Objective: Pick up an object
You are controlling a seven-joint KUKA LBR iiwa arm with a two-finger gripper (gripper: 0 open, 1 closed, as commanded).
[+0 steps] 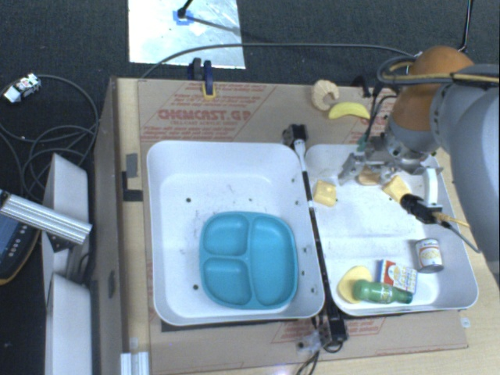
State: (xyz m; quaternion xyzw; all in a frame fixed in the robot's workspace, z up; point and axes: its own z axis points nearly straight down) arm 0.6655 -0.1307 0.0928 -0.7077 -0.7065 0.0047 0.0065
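One fixed camera hangs high above the table (234, 104) and looks down at a slant, far enough off to take in both white bins whole: the left bin (168, 170) sits near mid-frame and the right bin (461, 287) toward the right edge. The far edge of the table lies toward the top, with dark floor (62, 22) beyond it and down the left side. The arm (453, 108) enters from the right, cut off by the frame.
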